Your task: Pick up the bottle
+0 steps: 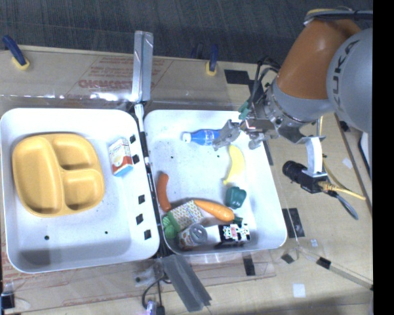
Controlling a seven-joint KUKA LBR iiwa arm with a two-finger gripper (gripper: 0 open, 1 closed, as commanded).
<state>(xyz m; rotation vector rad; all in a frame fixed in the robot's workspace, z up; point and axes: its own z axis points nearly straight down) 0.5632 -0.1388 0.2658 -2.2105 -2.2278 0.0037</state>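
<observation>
Blue bottle [200, 136] lying on its side near the far rim of the right bin [270, 176], with the claw [239, 135] hanging just beside it.
From the overhead camera, the claw's fingers are sitting at the bottle's right end; whether they are apart or together I cannot tell. A banana [234, 163] is lying just below the claw, a carrot [214, 209] nearer the front, and a yellow tray [57, 172] is resting in the left bin [26, 254].

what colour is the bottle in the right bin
Blue with a white cap, seen in the camera view: bottle.
</observation>
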